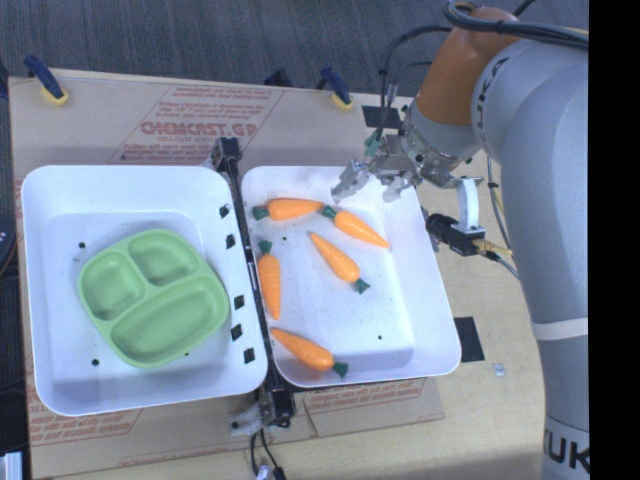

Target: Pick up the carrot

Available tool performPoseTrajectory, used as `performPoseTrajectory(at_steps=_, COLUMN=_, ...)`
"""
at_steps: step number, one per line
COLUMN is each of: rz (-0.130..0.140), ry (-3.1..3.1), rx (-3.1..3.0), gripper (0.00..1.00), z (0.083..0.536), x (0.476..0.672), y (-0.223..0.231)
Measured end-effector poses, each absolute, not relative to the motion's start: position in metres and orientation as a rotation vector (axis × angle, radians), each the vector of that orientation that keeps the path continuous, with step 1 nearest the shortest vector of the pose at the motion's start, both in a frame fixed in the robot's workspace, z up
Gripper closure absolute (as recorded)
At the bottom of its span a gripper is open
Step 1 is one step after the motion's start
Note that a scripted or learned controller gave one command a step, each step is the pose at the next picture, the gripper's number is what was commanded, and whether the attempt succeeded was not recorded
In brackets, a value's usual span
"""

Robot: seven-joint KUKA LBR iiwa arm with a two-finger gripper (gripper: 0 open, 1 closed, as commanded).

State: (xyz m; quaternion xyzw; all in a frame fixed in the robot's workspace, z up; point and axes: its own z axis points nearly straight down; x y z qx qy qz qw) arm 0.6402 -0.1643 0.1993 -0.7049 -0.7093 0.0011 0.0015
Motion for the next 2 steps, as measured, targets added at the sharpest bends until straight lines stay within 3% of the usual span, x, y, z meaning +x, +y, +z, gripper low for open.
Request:
performPoseTrajectory(at_steps=1, rz=0.006, ry=-2.225, rx=-2.212, gripper=0.0, z=0.091, x=0.623, y=-0.203)
performPoseTrajectory(at_steps=2, rz=0.005, ry=-2.23, rx=-2.208, gripper=1.0, z=0.102, x=0.624, y=-0.203)
